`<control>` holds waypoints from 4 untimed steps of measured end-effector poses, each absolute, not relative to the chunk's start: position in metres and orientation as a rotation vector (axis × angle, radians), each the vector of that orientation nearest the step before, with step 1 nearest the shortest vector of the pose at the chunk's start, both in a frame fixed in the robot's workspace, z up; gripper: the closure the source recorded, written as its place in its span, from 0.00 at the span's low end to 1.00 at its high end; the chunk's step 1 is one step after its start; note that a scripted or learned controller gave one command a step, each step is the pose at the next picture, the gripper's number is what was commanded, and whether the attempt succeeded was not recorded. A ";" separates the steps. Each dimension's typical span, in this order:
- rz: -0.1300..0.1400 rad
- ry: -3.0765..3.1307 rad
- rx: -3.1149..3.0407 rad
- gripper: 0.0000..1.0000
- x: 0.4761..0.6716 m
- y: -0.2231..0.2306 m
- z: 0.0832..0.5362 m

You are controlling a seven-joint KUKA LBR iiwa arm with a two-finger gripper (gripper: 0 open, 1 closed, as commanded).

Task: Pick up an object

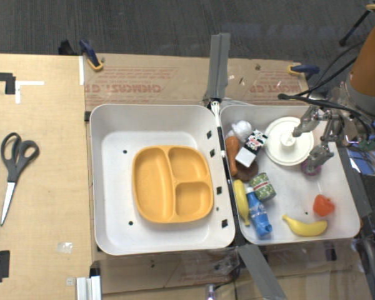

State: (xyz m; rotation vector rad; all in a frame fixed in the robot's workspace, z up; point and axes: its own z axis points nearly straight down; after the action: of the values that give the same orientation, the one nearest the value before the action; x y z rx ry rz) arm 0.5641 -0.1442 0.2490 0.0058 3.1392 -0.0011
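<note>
Two white bins sit side by side on the bench. The left bin point(106, 186) holds one thing: a yellow tray point(172, 184) with three compartments, lying flat near the bin's middle, all three compartments bare. The right bin point(344, 224) holds the rest. Along its left wall, from far to near, lie a small white piece point(241, 128), a brown sausage-like piece point(232, 147), a black-and-white carton point(250, 149) leaning over a dark item, a yellow banana point(240, 200) and a blue bottle point(258, 216). A green box point(262, 187) sits just beside the bottle's far end. At the far side a white plate point(289, 144) rests with a small knob at its centre. Near the right corner lie a red pepper point(323, 205) and a second banana point(305, 225), close together. The gripper point(314, 144) hangs over the plate's right edge with its two fingers spread wide, nothing between them; one finger stands above the plate, the other over a small purple thing point(311, 165) just right of it.
</note>
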 end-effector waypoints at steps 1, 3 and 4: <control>0.000 3.136 0.114 0.00 0.612 -0.111 0.157; 0.003 3.047 0.565 0.00 0.561 -0.109 0.112; 0.007 2.988 0.794 0.00 0.506 -0.122 0.111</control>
State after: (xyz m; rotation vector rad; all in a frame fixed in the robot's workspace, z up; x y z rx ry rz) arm 0.5061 -0.1218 0.1107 0.7940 2.9878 0.0071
